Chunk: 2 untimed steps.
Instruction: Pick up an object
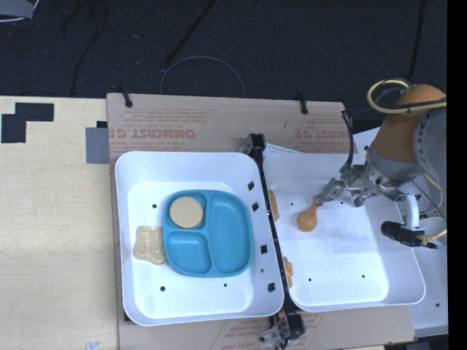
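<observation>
The scene is being lit evenly from above — the two white bins [321, 297] are being rendered bright, close to washed out. Behind the bins the dark floor [219, 28] is being lost in dimness. Only faint shadows are being cast — edges are being softened slightly throughout.

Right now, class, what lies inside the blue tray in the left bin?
A round tan disc sits in the upper-left compartment of the blue tray. The other two compartments show only blue. What lies under the disc or under the tray is covered.
</observation>
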Each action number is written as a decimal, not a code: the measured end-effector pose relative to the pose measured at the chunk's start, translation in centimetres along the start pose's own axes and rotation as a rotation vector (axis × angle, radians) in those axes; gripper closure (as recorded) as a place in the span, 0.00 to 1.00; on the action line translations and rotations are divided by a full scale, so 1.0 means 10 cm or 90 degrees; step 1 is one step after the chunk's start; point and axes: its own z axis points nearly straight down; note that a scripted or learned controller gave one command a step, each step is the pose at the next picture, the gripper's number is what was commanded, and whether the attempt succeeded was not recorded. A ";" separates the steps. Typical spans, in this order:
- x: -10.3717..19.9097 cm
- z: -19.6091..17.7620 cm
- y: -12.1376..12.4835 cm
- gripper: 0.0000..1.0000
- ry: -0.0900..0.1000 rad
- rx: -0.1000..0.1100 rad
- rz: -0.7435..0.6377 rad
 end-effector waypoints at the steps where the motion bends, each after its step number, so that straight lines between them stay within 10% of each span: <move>1: -0.01 -0.13 0.01 1.00 -0.002 -0.002 -0.001; 2: -0.04 -0.57 -0.01 1.00 -0.001 -0.001 0.002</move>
